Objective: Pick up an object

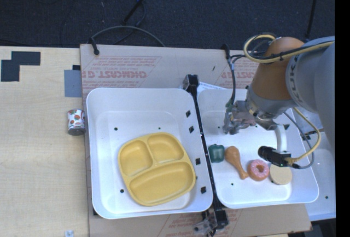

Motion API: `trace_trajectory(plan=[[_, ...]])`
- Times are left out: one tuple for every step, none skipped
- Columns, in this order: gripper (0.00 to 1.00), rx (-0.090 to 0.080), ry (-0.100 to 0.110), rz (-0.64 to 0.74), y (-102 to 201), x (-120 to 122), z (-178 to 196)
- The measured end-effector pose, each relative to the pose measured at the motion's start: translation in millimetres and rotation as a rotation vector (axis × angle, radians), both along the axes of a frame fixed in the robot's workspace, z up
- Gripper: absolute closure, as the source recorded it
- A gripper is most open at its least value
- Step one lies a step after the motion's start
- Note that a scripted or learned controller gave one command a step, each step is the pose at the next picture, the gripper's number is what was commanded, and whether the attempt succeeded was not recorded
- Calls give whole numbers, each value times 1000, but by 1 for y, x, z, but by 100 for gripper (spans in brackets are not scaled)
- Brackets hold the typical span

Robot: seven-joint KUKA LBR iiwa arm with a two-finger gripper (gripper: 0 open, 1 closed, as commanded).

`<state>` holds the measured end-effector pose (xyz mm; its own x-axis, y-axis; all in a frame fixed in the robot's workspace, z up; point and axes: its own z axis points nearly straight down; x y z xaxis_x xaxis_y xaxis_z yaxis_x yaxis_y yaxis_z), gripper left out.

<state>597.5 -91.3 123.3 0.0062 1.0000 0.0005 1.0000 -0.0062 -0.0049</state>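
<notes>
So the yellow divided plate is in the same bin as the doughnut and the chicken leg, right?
Not quite. The camera view shows the yellow divided plate alone in the left bin; the doughnut and chicken leg lie in the right bin.

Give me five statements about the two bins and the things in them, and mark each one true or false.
1. The yellow divided plate lies in the left bin. True.
2. The pink doughnut lies on the yellow plate. False: it lies in the right bin, between the toy drumstick and a tan round piece.
3. The gripper hangs over the right bin. True.
4. The small green object sits in the right bin near the divider. True.
5. The small patterned can stands inside the left bin. False: it lies on the bench outside the bin's left wall.
</notes>
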Motion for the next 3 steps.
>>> trace_trajectory(plan=[[100,0,-7,7,6,6,47],[100,-1,-8,6,5,7,100],[100,1,0,9,49,-12,91]])
